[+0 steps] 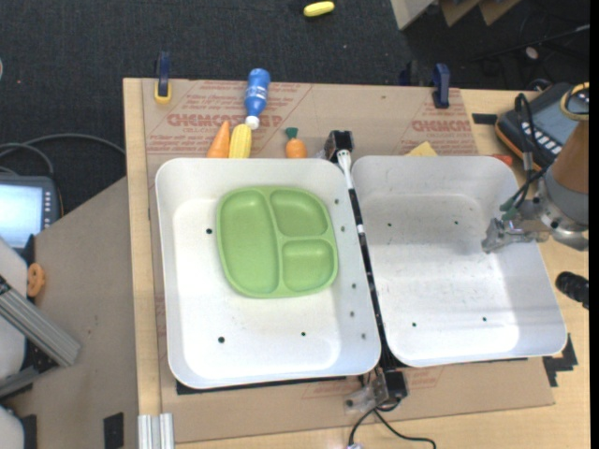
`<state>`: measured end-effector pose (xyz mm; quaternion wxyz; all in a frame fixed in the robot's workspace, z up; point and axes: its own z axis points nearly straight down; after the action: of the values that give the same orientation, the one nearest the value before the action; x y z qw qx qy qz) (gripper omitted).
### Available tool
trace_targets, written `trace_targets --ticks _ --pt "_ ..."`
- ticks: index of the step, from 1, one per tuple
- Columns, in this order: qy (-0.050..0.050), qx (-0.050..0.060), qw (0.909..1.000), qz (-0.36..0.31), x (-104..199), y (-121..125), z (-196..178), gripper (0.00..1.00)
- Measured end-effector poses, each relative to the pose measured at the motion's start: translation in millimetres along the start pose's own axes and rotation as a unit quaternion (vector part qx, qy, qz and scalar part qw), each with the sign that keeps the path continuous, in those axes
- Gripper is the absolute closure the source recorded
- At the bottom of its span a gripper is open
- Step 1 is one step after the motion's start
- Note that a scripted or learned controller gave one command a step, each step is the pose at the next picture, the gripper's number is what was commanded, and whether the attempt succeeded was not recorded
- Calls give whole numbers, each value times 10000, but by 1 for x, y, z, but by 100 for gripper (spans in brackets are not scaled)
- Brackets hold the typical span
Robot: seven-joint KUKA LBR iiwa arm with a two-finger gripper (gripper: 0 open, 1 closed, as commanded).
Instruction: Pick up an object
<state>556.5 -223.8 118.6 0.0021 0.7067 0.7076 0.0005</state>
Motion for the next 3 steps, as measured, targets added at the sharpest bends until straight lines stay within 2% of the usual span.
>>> trace_targets --ticks 1,3 --pt "1 -1 10000 -1 0 24 7 100" --pt "-21 -28 10000 -6 -1 24 -14 100"
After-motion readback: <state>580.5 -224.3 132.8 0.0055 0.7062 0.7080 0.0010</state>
